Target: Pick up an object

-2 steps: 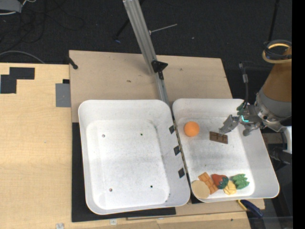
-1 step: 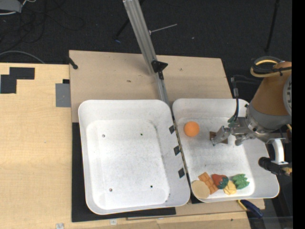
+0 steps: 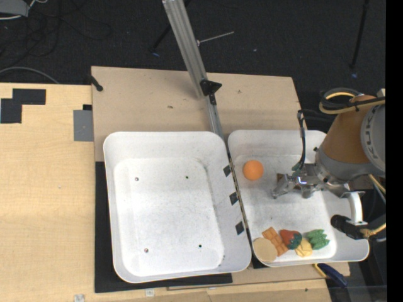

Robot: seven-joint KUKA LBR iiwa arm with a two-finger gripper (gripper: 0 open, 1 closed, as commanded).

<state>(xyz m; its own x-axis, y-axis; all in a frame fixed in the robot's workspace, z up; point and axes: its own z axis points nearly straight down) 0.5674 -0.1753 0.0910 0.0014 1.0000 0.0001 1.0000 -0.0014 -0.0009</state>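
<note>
Gripper (image 3: 291,185), centre-right of frame, low in right bin (image 3: 277,142); state can't tell; orange ball (image 3: 253,170) just left, prob. pick target.

One fixed camera, high above the tabletop (image 3: 44,168), looking down at a slant.

It stands far enough off to take in both white bins whole, the left bin (image 3: 165,145) near the middle of the picture and the right bin (image 3: 277,142) toward the right side. The view tips away from the viewer, so the dark floor with its cables fills the top strip. The arm (image 3: 352,137) comes in from the right edge. A slanted metal rail (image 3: 189,46) rises from behind the bins toward the top.
</note>
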